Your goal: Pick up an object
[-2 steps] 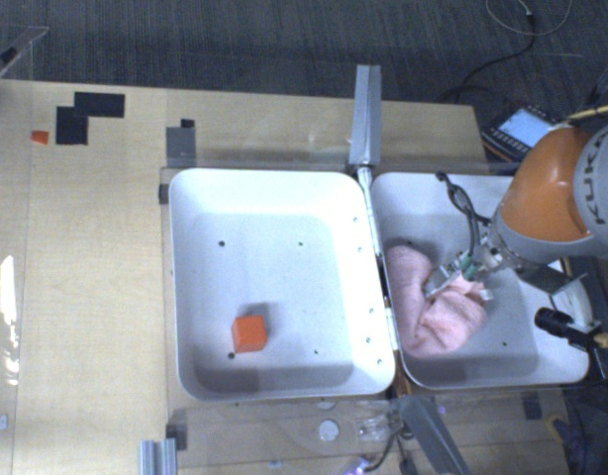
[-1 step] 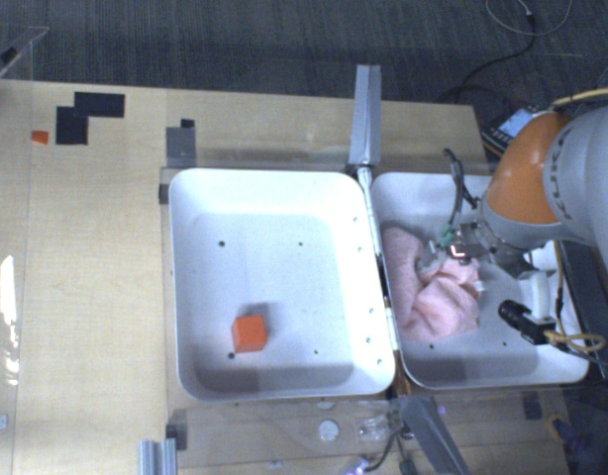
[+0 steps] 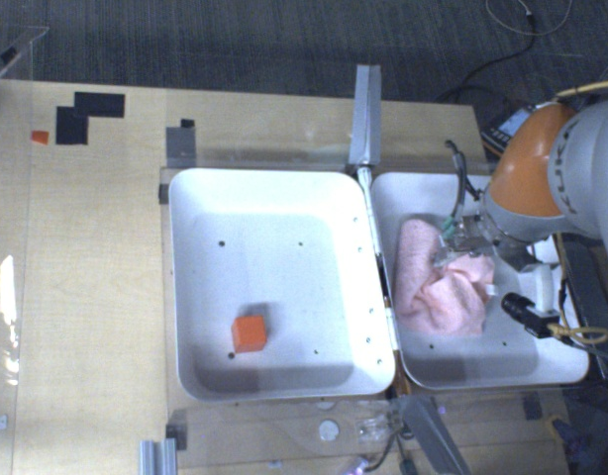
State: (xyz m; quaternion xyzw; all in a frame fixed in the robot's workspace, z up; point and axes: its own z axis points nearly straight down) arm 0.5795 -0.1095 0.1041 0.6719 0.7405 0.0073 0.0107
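Pale pink crumpled cloth (image 3: 441,287), soft folds, end effector (image 3: 460,248) above

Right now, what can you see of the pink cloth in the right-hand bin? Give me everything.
The pink cloth is soft, pale pink fabric, crumpled into a loose heap with a smoother rolled fold on its left side. It lies on the floor of the right bin, toward the bin's left wall. The gripper is down at its upper right edge, where the fabric looks bunched up; whether it is actually gripped I cannot tell.
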